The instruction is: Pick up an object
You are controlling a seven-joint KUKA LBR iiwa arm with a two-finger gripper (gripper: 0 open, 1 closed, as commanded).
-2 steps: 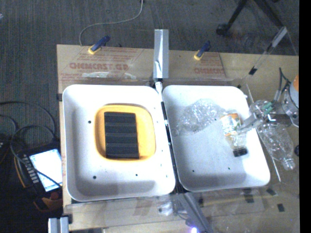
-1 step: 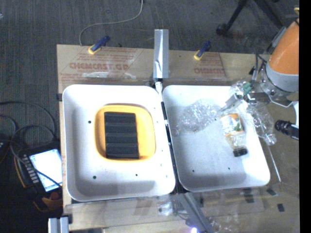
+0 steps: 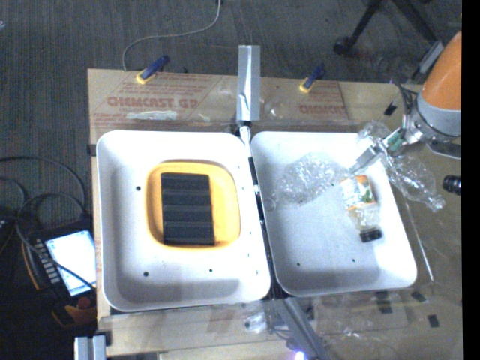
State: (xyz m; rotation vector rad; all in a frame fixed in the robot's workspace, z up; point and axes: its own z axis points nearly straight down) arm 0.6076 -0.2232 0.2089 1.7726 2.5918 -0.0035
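Observation:
The right bin [image 3: 337, 268] holds a crumpled clear plastic wad [image 3: 307, 177], a small clear packet with orange and green contents [image 3: 360, 197] and a small black piece [image 3: 370, 235]. In the left bin [image 3: 127, 261] a yellow tray [image 3: 229, 201] carries a black ridged block [image 3: 187, 208]. My gripper [image 3: 375, 152] reaches in from the upper right, over the right bin's far right corner, just above the packet. Clear film [image 3: 412, 177] bunches around it and drapes over the bin's right rim. Nothing shows as held.
A metal post [image 3: 248, 88] rises behind the seam between the bins. Two blue-and-yellow clamps [image 3: 152, 68] [image 3: 313, 77] pin the cardboard sheet at the back. A lit tablet [image 3: 67, 261] and cables lie on the floor at the left.

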